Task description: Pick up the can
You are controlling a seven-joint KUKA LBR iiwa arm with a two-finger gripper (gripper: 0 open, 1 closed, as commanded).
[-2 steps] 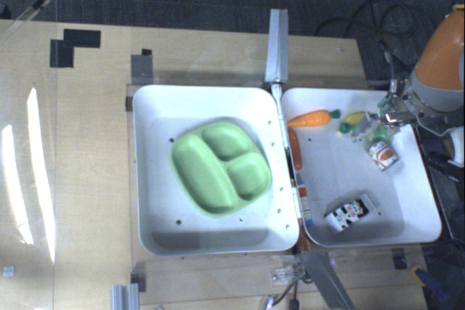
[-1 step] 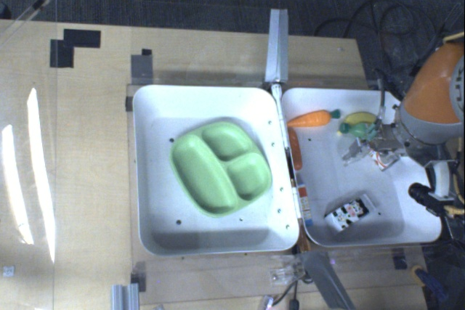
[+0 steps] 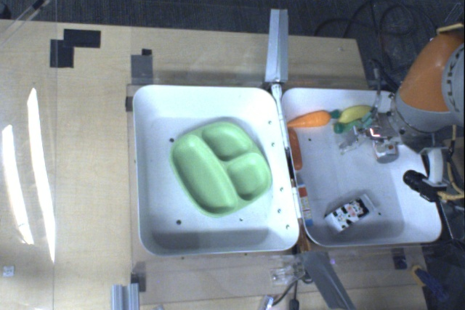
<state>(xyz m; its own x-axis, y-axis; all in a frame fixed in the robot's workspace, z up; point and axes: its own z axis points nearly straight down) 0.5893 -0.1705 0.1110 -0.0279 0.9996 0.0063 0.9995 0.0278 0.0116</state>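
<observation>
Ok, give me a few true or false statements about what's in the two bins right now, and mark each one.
1. The green tray lies in the left bin. True.
2. The can is in the left bin. False: it lies on its side in the right bin, near the front.
3. The carrot lies at the right bin's back edge. True.
4. The tool is clamped on the can. False: it is at the back of the right bin, well apart from the can.
5. The banana sits in the tray. False: it is beside the carrot.
</observation>
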